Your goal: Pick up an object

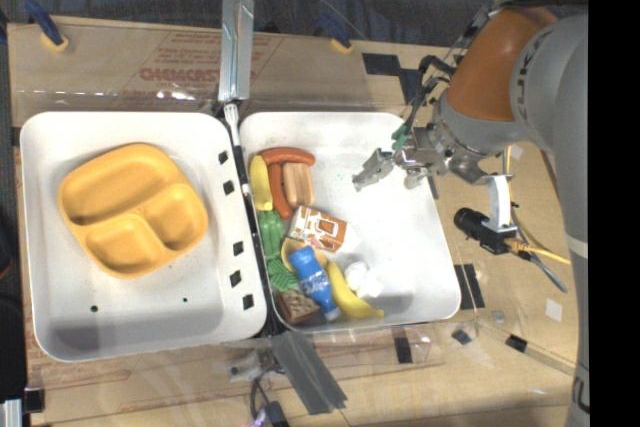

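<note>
Two bins, read left to right from the divider (236, 65). Left bin (40, 245), left of the divider: yellow compartment tray (133, 208), alone. Right bin (420, 255): candidate objects heaped just right of the divider, namely hot dog (289, 177), small carton (318, 231), blue bottle (314, 281), banana (350, 293). Heap likely settled against that wall, so access is cramped. Gripper (385, 165) hangs well right of the divider over bare floor; fingers look spread with nothing between them. Nothing grasped yet.
</note>
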You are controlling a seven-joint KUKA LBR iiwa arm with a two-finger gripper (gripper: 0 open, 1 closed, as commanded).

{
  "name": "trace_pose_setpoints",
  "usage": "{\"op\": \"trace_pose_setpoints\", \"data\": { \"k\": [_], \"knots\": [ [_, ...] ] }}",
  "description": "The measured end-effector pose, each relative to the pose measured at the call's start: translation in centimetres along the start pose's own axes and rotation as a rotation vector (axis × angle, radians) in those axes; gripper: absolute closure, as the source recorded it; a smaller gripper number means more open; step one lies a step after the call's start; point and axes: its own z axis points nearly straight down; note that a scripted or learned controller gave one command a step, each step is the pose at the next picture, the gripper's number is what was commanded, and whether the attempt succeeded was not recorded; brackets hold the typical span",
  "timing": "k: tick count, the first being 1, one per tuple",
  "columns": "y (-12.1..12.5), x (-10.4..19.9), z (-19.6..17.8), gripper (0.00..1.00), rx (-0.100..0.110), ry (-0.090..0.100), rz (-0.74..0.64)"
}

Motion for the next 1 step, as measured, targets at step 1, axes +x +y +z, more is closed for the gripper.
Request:
{"op": "trace_pose_setpoints", "data": {
  "k": [1],
  "knots": [
    [4.09,0.73,10.66,0.0,-0.003,-0.002,-0.321]
  ]
}}
